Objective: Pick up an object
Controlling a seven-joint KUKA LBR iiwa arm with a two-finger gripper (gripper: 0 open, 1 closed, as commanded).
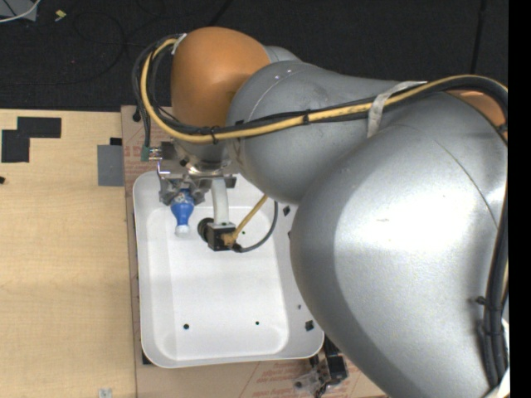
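Gripper (pixel 184 196) sits low at upper left corner of shallow white plastic bin (pixel 211 322), under orange-banded wrist. You cannot tell jaw state from this angle; mechanism hides it. Small blue-and-white object (pixel 182 215), shape unclear, lies directly beneath gripper, touching or nearly touching it. Whether it's gripped, you cannot tell. Black cable loop with small dark block (pixel 221 235) hangs just right of it. Judgement: approach done, grasp unconfirmed, lift remaining. Watch for object staying behind when arm rises.
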